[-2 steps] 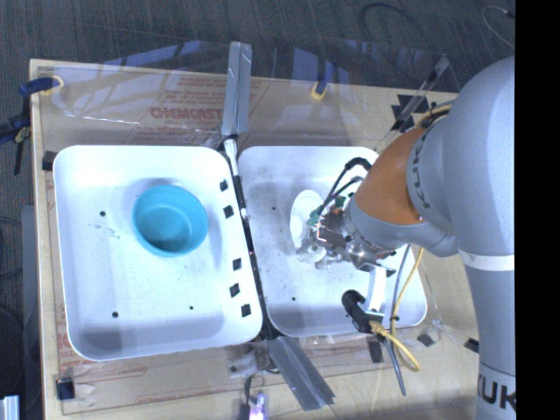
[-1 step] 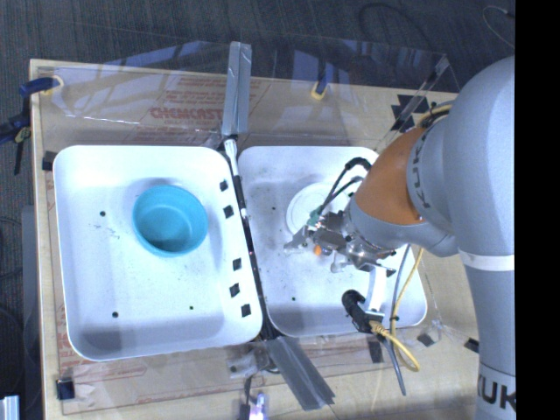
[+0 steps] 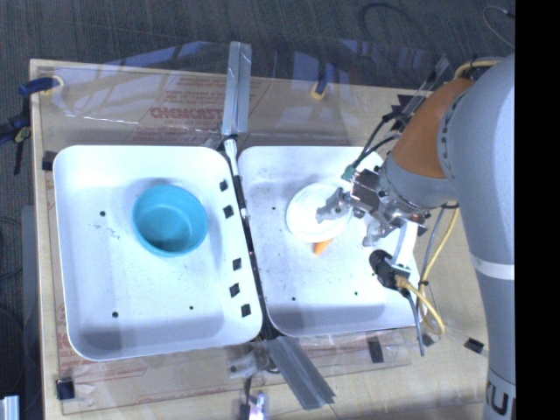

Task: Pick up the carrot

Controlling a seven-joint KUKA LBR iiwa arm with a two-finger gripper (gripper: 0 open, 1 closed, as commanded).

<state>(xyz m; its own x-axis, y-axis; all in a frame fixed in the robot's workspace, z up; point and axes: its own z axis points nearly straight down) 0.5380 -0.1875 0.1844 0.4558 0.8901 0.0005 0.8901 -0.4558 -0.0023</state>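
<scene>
A small orange carrot point(image 3: 322, 247) lies on the floor of the right bin point(image 3: 289, 309), just against the near edge of a white round dish point(image 3: 308, 215). My gripper point(image 3: 354, 221) hangs over the right side of that dish, a little up and to the right of the carrot. Its two grey fingers point(image 3: 334, 206) stand apart, open, with nothing between them. The carrot is beside the gripper's left finger, not within its grasp.
A blue bowl point(image 3: 171, 220) sits in the left bin point(image 3: 87, 322). A raised divider with black clips point(image 3: 238, 243) separates the bins. Cables and a black fitting point(image 3: 389, 269) trail from the wrist over the right bin's right side.
</scene>
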